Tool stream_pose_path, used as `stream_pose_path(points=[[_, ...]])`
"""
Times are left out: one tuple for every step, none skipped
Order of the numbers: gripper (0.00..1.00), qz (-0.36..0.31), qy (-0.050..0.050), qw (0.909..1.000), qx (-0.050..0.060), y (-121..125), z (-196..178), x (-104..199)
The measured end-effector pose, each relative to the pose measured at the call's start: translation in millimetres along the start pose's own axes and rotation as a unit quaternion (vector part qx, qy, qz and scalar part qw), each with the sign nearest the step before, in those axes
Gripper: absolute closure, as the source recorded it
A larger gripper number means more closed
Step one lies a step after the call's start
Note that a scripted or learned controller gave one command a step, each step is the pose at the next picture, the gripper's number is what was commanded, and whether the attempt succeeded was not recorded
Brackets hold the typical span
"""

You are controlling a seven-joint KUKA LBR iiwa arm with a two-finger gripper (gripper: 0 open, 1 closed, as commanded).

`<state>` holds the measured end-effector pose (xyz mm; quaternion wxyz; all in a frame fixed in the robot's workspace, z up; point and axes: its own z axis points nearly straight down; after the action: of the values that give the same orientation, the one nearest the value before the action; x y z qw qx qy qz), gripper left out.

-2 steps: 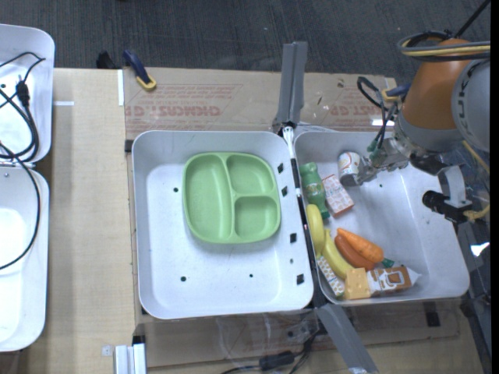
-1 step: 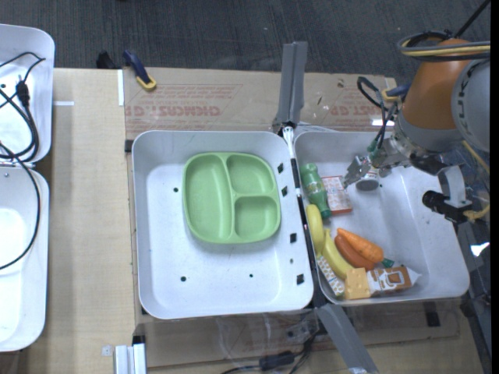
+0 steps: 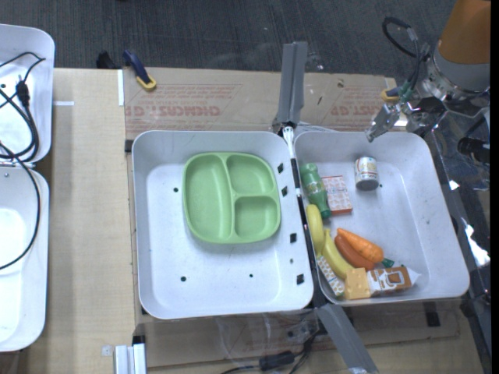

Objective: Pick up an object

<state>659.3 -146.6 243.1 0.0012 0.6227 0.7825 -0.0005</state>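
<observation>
The right bin (image 3: 437,209) holds several items. A small silver can (image 3: 366,172) stands near its back. A green bottle (image 3: 312,182) and a small pink box (image 3: 336,195) lie at its left side. A yellow banana (image 3: 322,245), an orange carrot (image 3: 359,248), a yellow cheese wedge (image 3: 357,284) and a brown carton (image 3: 391,278) crowd its front left. My gripper (image 3: 387,121) hangs over the bin's back rim, up and right of the can, with nothing seen in it.
The left bin (image 3: 156,263) bears a green divided plate (image 3: 231,197). A grey post (image 3: 292,84) rises between the bins at the back. Cables (image 3: 405,37) loop by the arm's wrist. A white tray (image 3: 19,209) with black cords sits far left.
</observation>
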Motion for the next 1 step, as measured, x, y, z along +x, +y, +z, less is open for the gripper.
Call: stream_pose_path(points=[[0.00, 0.015, 0.000, 0.9999, 0.000, -9.1, -51.9, -40.0]])
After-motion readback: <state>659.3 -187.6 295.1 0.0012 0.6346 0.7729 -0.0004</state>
